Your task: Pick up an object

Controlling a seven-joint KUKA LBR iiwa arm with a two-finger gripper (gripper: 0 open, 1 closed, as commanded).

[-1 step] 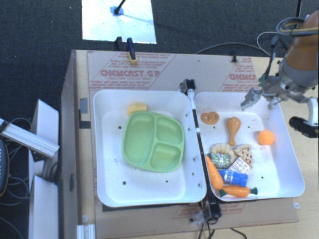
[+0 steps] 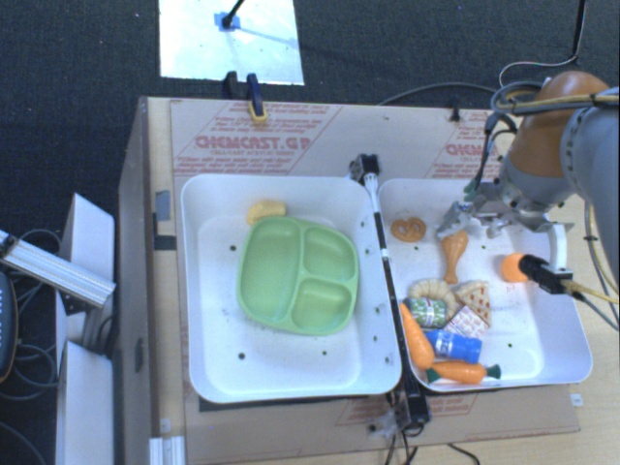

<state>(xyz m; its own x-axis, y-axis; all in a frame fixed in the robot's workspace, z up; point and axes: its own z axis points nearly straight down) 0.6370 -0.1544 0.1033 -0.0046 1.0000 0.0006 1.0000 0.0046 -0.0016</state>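
Two white bins (image 2: 223, 376), one green tray (image 2: 296, 275), two carrots (image 2: 416, 334), claw (image 2: 463, 219) state unclear.

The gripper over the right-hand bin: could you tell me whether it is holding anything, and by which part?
It cannot be told. The gripper sits just above the tan toy drumstick in the right white bin, but nothing shows clearly between its fingers.

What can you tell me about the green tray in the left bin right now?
The green tray is a pale green, plastic-looking divided plate with rounded corners and several shallow compartments, all bare. It lies flat and face up on the floor of the left bin, turned slightly askew to the bin walls, toward the right side. A small yellow piece sits just beyond its upper left edge, close to it or touching. The gripper is over the other bin.
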